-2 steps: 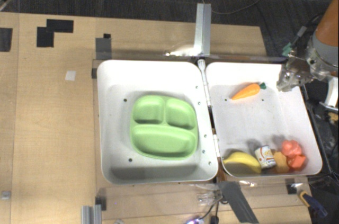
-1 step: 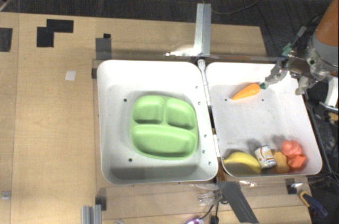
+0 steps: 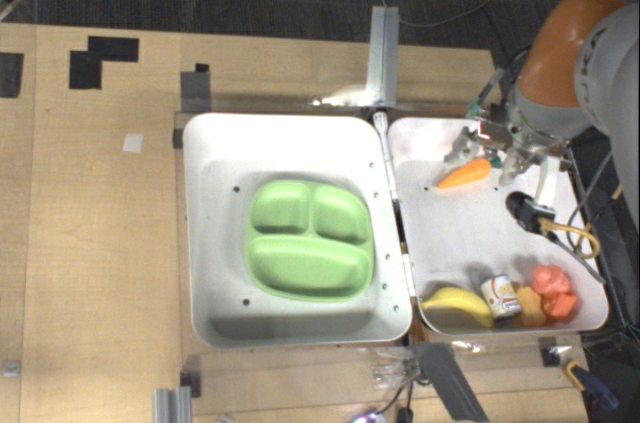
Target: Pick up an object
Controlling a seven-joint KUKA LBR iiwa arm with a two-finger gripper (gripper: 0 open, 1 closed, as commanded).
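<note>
Camera view, your stock, counted nearest edge first, places given from the right bin [image 3: 430, 236].

In that bin's near corner row, four items: one banana [image 3: 456, 304], one small printed can [image 3: 500, 296] just beside it, one yellow-orange piece [image 3: 532, 305] partly hidden behind the can, one red-orange lumpy fruit [image 3: 553, 290] at the row's right end.

Left of the right bin, touching it along the shared rim: one left bin [image 3: 210, 211] holding one green divided tray [image 3: 309, 238] with three compartments.

At the right bin's far end, well apart from the near row: one carrot [image 3: 465, 174], lying tilted. One gripper [image 3: 493, 156] sits over its thick end, with fingers spread on either side; you cannot tell whether they grip it.
</note>
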